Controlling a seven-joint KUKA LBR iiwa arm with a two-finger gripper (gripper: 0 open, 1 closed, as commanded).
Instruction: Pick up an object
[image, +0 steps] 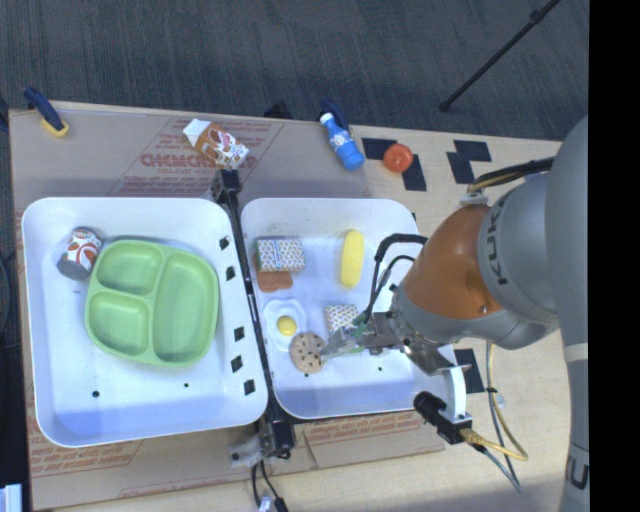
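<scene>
My gripper (338, 343) reaches low into the right bin (400, 395) from the right, its tips between a round cookie (306, 352) and a small patterned packet (340, 318). It seems to touch the packet's lower edge. A fried egg (285, 322), a yellow banana-like piece (352, 257) and a wrapped sandwich block (279, 256) lie further back in the same bin. The orange wrist band (455, 275) hangs over the bin's right side.
The left bin (60, 400) holds a green divided plate (152, 298) and a small can (79, 251) at its back left. Behind the bins on the cardboard lie a blue bottle (342, 141), an orange ball (398, 156), a snack packet (215, 143) and a clamp (46, 111).
</scene>
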